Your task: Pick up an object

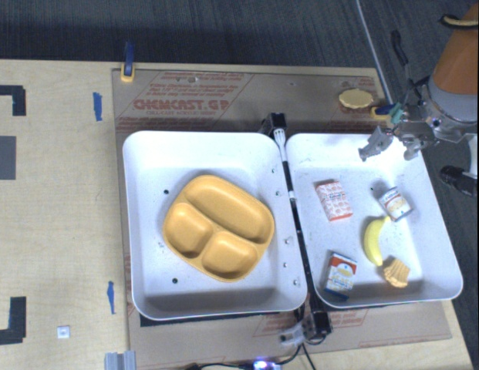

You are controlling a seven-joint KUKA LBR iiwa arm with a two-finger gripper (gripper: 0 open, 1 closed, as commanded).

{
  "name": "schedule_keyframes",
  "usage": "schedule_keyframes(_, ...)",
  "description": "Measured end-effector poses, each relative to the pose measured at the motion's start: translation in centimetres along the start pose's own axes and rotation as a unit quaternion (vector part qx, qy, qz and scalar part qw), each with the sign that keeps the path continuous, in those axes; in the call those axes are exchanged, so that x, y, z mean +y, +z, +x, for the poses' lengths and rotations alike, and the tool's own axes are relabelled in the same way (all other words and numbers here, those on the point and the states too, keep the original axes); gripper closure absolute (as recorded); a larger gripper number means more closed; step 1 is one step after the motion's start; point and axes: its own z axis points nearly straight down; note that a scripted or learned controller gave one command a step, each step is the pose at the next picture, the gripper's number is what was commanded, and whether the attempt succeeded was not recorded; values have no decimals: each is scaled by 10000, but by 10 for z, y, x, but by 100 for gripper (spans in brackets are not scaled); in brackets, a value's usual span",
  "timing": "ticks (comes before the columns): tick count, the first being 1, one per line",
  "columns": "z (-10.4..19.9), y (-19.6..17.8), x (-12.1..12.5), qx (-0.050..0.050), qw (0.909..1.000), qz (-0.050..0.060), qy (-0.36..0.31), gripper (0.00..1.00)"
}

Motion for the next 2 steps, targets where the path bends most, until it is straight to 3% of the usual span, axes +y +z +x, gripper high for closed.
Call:
schedule_keyframes(1, -6, 99, -48, -15, 10000, -83, -15, 0)
schedule_keyframes(2, 3, 111, -72, 5, 10000, -54, -8, 0)
